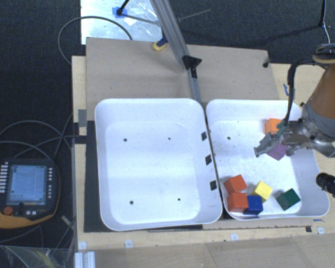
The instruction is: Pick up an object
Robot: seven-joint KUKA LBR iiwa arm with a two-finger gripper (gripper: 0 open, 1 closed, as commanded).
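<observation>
Purple block (277, 152) sits right under end effector (272, 144) in rt bin (234, 121); grip state can't tell, orange block (272, 125) just behind.

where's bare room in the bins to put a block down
The left bin is bare across its whole floor. In the right bin, the back left patch is free, between the divider and the gripper. Crowded: the front edge, with orange blocks, a yellow block, a blue block and a green block; a purple block and another orange block sit by the gripper.

Purple block (278, 151) partly hidden under gripper (268, 146); orange block (272, 125) partly covered; arm (329, 102) cut off right.
</observation>
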